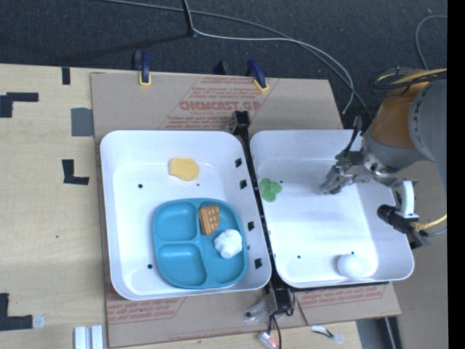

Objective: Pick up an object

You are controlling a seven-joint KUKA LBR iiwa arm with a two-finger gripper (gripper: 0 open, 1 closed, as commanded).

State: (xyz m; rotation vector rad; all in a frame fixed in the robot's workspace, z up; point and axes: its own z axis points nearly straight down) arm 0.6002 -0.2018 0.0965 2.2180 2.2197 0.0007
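Two shallow white bins are sitting side by side on a sheet of printed cardboard (218, 100), which two blue and yellow clamps (145, 70) are pinning to the bench at its far edge. In the left bin (116, 158) a blue divided tray (185, 264) is lying near the front; a small tan waffle-like piece (209, 219) is resting in its upper right compartment, and a white crumpled lump (229, 243) is sitting on the tray's right side, across the divider just below that piece. A yellow lump (184, 169) is lying on the bin floor just behind the tray, apart from it. In the right bin (305, 140) a small green leafy object (271, 190) is lying close to the left wall, and a white rounded object (354, 265) is resting near the front right corner, hard to make out against the white floor. The grey arm with its orange band is reaching in from the right, and the gripper (336, 182) is hanging low over the right bin's far right part, well apart from both the green object and the white one. Its fingers are pointing down toward the bin floor with nothing visible between them, but whether they are spread or closed I cannot tell at this size. A thin dark cable (218, 31) is trailing across the dark floor behind the bench.
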